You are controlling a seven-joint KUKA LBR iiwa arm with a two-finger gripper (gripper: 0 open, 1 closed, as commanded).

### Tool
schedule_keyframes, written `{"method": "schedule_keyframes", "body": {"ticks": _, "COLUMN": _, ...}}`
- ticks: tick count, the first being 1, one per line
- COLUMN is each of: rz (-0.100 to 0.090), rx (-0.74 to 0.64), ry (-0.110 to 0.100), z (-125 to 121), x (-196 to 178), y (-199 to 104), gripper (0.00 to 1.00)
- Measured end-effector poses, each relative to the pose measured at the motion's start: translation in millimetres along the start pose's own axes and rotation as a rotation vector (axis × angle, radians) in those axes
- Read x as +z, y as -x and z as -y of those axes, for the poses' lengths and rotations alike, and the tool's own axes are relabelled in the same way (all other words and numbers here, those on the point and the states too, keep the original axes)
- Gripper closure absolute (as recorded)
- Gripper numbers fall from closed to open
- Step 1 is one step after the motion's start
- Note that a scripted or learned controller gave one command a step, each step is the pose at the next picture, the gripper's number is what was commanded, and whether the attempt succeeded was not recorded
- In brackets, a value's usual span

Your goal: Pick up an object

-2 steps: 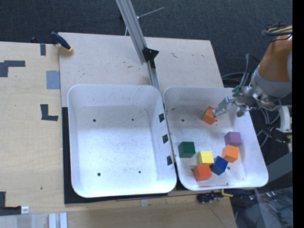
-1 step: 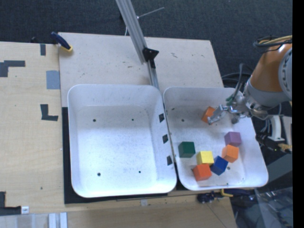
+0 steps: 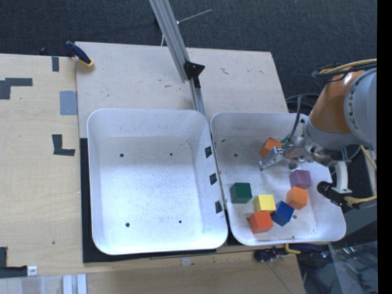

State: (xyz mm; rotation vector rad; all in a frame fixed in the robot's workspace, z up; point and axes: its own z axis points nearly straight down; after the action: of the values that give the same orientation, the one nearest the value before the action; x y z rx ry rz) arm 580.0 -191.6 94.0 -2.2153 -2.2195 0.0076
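My claw [image 3: 274, 155] is low in the right bin [image 3: 245, 125], by an orange block [image 3: 270, 146]; grip unclear, perhaps touching. Nothing lifted yet.

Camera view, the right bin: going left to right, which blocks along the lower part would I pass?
Green block → red block → blue block → orange block. The yellow block overlaps the red one's span, so I leave it out.
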Motion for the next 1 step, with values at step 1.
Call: {"method": "schedule_keyframes", "body": {"ticks": 1, "rz": 0.0, "rx": -0.001, "ry": 0.005, "z": -1.4, "x": -13.4, "y": -0.1, "gripper": 1.0}}
